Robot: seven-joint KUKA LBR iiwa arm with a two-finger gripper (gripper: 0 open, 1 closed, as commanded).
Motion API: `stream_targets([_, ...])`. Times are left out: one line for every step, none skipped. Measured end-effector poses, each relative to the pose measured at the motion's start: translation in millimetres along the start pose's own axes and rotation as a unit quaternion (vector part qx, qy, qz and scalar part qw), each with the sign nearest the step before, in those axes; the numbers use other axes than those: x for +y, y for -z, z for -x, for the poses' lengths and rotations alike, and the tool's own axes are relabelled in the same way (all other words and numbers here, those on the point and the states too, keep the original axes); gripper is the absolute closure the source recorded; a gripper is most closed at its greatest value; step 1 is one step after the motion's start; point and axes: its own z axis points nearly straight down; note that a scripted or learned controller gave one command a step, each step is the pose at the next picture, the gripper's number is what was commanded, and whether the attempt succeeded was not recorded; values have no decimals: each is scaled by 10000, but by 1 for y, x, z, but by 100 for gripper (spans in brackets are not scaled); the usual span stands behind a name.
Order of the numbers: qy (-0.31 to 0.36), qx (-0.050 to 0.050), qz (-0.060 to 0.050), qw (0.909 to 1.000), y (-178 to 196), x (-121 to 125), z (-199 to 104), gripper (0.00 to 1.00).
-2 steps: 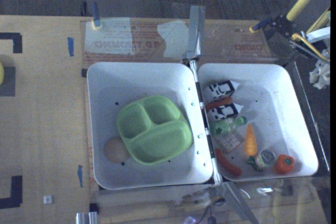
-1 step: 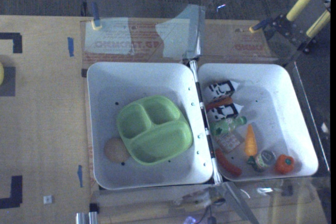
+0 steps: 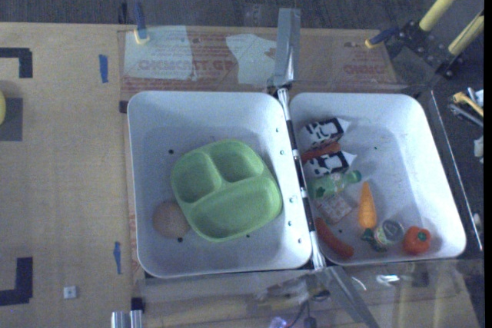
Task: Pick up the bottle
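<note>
White bins: two shallow trays are sitting side by side on the tan bench (image 3: 61, 188), the left bin (image 3: 146, 119) and the right bin (image 3: 407, 119) meeting along a riveted middle seam

Bottle: a small green bottle (image 3: 335, 183) is lying on its side in the right bin, close to that bin's left wall and about midway between its far and near edges, its cap end pointing toward the bin's centre

Around the bottle: two black-and-white cartons (image 3: 325, 131) are lying just beyond it toward the far edge, with a red strip between them; a clear packet (image 3: 335, 207) is lying just beside it on the near side

Right bin, near edge: a carrot (image 3: 367, 205) is lying lengthwise, a red chilli (image 3: 335, 239) is resting by the near-left corner, a small round grey thing (image 3: 387, 233) is sitting next to a tomato (image 3: 417, 240) toward the near-right corner

Left bin: a green divided plate (image 3: 226, 188) is lying in the middle, tilted slightly, and a brownish ball (image 3: 170, 219) is touching its near-left rim

Gripper: I cannot tell how the end effector is standing from where I am looking

Bench: blue tape marks (image 3: 103, 67) are sticking to the wood left of the bins
</note>
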Motion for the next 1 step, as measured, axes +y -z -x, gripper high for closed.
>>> stream_targets([112, 2, 3, 9999, 115, 15, -73, 100])
